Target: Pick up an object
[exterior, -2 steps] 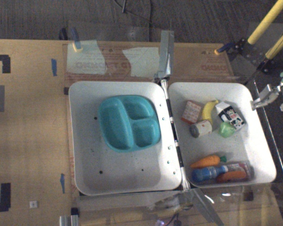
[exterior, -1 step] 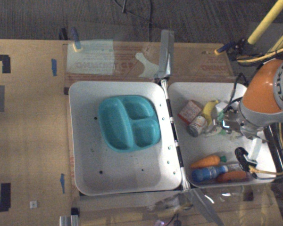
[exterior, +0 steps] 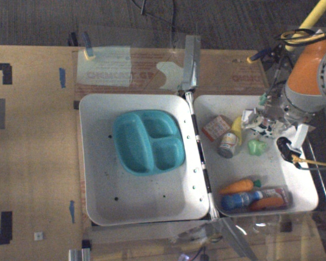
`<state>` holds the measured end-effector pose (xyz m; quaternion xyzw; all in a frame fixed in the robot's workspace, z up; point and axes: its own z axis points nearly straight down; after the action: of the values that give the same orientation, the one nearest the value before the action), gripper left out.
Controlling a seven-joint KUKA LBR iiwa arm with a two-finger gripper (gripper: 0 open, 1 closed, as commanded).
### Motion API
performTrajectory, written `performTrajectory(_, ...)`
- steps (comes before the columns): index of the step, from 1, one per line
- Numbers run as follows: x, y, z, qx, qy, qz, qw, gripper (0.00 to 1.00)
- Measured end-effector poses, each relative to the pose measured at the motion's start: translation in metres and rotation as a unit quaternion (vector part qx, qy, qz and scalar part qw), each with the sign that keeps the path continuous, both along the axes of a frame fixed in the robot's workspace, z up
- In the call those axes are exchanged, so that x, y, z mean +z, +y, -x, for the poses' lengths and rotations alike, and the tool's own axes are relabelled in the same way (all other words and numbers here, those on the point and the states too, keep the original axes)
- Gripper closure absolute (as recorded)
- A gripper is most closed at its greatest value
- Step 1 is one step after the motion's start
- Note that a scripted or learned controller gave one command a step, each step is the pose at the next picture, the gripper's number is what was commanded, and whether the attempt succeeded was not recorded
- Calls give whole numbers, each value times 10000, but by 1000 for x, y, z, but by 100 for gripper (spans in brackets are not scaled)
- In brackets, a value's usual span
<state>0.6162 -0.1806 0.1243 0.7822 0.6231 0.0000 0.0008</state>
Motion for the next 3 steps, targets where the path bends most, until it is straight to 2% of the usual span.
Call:
performTrajectory(1,17,-29,-52,-148,2,1,9999,0)
performTrajectory(2,72,-14,-38,1284,2,2,9917,0)
performTrajectory(3,-1,4,-24,1275,-127,53,9917,0)
